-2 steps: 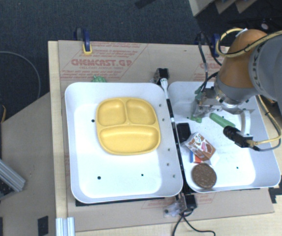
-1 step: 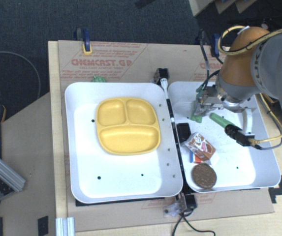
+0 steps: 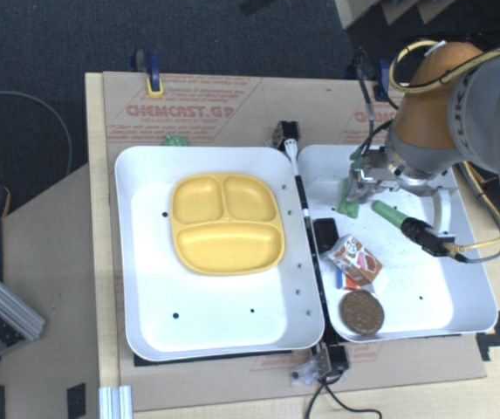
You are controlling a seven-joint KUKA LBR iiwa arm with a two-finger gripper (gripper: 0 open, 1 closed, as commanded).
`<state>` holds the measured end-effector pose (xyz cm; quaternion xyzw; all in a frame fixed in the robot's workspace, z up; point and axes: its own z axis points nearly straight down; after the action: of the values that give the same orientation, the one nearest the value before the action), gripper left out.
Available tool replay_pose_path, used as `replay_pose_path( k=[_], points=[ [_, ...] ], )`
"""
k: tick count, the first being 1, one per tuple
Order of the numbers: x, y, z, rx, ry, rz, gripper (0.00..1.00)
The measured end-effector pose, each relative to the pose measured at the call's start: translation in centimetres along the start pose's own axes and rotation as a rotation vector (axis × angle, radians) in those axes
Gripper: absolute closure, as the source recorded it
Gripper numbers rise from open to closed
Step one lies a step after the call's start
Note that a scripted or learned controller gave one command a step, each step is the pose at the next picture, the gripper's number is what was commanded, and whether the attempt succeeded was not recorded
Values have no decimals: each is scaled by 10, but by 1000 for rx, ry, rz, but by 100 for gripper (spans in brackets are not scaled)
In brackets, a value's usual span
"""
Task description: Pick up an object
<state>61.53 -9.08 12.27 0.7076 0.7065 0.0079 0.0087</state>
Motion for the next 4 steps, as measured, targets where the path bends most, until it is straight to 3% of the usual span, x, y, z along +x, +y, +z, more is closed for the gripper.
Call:
replay_pose_path(
  k=[1, 2, 3, 4],
  points=[
    [-52, 0, 24, 22, -1, 2, 100],
    [86, 14, -68, 12, 6, -16, 100],
    [142, -7, -62, 27, 4, -8, 100],
    [198, 1, -194, 7, 6, -10, 100]
  ],
)
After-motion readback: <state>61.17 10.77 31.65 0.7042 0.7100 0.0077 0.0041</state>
